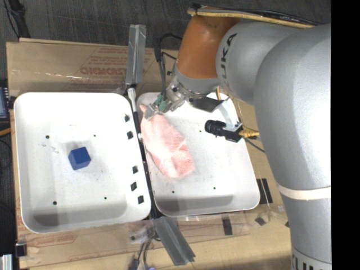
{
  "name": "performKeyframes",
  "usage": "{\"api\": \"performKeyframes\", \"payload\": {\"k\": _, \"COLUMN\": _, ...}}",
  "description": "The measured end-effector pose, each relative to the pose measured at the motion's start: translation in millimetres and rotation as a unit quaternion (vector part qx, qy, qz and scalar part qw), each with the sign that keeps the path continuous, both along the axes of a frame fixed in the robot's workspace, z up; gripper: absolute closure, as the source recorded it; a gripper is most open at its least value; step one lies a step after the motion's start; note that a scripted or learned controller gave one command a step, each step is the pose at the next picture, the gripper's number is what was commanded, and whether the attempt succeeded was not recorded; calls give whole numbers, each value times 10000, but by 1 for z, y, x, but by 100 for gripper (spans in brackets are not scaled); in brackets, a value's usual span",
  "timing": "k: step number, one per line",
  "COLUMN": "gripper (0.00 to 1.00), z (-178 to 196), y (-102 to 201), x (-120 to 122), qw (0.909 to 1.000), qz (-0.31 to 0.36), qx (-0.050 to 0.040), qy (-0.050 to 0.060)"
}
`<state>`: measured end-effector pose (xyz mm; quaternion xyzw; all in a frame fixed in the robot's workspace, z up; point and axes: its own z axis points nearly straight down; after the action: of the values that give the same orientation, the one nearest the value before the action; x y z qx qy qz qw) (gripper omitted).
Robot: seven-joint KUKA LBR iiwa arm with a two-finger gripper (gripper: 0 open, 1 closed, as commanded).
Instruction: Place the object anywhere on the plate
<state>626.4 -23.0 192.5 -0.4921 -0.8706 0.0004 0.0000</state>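
A small blue cube (79, 157) lies on the floor of the left bin (34, 111), left of its middle. A pink speckled plate (167, 148) rests in the right bin (225, 173), against that bin's left wall. My gripper (158, 106) hangs at the far left corner of the right bin, right at the plate's far end, and appears to touch it. The wrist hides the gripper's tip. The cube is far from the gripper, a whole bin's width to the left.
The grey arm with its orange band (202, 44) covers the right bin's far right part. A black fitting with a cable (220, 130) sticks out below the wrist. A dividing rim with black clips (136, 162) separates the bins. Cardboard (67, 61) lies behind them.
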Motion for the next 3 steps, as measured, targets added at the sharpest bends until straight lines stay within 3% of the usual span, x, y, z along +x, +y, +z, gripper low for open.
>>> {"api": "performKeyframes", "payload": {"k": 1, "gripper": 100, "z": 39, "y": 0, "x": 0, "qw": 10000, "qz": 28, "qx": 0, "qy": 8}}
{"api": "performKeyframes", "payload": {"k": 2, "gripper": 100, "z": 49, "y": 38, "x": -27, "qw": 9791, "qz": 2035, "qx": 0, "qy": 11}}
{"api": "performKeyframes", "payload": {"k": 3, "gripper": 100, "z": 55, "y": 86, "x": -56, "qw": 9177, "qz": 3973, "qx": 3, "qy": 9}}
